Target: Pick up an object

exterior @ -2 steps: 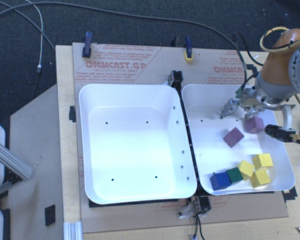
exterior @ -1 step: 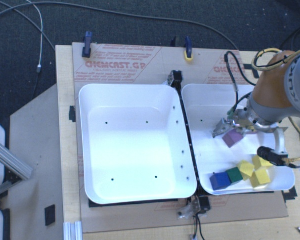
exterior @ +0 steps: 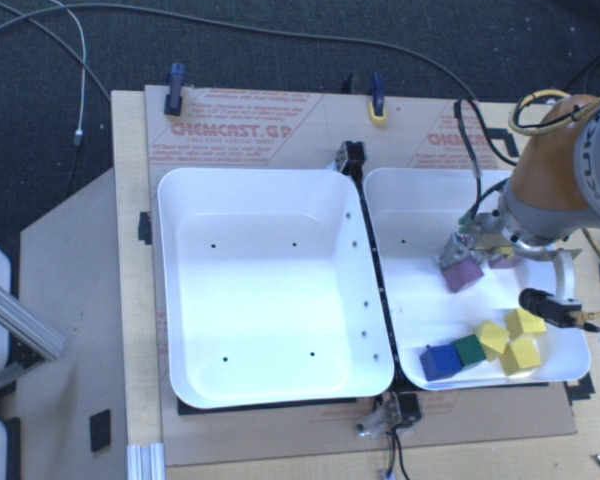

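The claw (exterior: 467,251) is up over the right bin (exterior: 420,203), clenched on a purple block (exterior: 462,273), with blue (exterior: 441,361), green (exterior: 469,350) and yellow blocks (exterior: 520,353) near the bin's front edge.

— Any print you can read?
— Red lettering on the brown protective sheet (exterior: 242,128) covering the bench, far left of the gripper (exterior: 467,248): "CHEMCAST GP". The smaller lines are too blurred.
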Controlling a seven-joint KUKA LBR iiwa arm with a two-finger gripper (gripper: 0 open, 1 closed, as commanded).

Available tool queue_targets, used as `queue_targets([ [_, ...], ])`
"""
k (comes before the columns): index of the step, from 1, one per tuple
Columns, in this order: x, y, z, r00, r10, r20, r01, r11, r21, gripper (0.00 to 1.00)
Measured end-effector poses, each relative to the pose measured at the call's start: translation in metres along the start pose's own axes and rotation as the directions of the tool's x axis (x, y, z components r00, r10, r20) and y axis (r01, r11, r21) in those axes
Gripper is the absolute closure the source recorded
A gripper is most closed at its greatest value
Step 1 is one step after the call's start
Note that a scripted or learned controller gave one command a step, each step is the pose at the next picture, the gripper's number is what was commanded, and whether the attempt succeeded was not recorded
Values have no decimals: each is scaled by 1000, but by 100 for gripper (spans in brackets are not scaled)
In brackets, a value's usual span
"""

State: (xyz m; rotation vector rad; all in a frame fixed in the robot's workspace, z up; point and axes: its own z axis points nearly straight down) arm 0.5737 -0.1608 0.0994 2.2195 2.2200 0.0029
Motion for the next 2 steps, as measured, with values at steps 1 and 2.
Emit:
queue_targets([
  [1,78,-1,-69,1000,-7,-2,7,1000,-4,100],
  [2,173,-24,-90,1000,-8,-2,8,1000,1,100],
])
